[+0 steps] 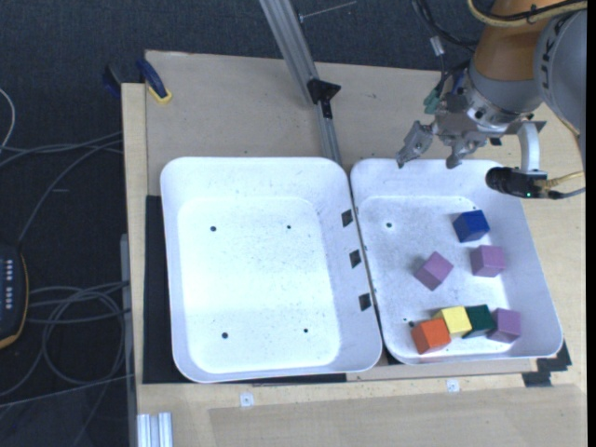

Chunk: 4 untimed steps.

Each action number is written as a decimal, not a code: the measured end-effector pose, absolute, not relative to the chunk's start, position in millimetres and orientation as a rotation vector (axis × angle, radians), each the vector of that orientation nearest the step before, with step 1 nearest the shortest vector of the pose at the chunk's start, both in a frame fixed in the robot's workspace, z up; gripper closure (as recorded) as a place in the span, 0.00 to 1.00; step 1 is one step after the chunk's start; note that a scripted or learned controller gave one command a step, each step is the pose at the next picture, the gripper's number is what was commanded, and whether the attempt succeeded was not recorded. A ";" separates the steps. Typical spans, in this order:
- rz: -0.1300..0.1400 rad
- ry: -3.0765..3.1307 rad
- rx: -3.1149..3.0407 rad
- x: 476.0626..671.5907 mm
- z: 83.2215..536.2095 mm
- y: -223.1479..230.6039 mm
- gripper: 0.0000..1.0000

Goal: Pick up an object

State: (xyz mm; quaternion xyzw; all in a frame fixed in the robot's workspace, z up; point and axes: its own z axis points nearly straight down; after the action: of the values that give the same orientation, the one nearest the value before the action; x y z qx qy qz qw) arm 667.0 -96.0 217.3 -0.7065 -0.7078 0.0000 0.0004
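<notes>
**Seven blocks, nothing in my grip**

Seven small blocks sit in the right bin (372, 214), a shallow, glossy white tray with rounded corners. My gripper (430, 154) hangs over its far rim, fingers spread wide with nothing between them. Nearest me is the blue block (471, 224), a smooth cube turned slightly askew, with no long axis. Two purple blocks (434, 270) (488, 260) lie below it. The left bin (186, 180) matches its neighbour.

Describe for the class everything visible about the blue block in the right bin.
The blue block is a small, solid-coloured cube, plastic or painted wood by its look. It sits flat and slightly turned on the right bin's white floor, near the far right side. It stands alone, touching no other block, with a purple block just nearer the camera.
</notes>
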 end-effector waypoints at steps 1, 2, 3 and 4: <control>0.001 -2.223 -2.219 666.9 217.3 -96.1 0.00; 0.005 -2.222 -2.217 676.2 168.4 -94.8 0.00; 0.006 -2.220 -2.216 676.0 118.1 -84.3 0.00; 0.004 -2.222 -2.218 676.0 98.8 -83.8 0.00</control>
State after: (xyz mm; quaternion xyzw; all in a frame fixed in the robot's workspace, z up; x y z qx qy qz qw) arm 676.0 -83.8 98.8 -0.7065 -0.7077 0.0012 0.0011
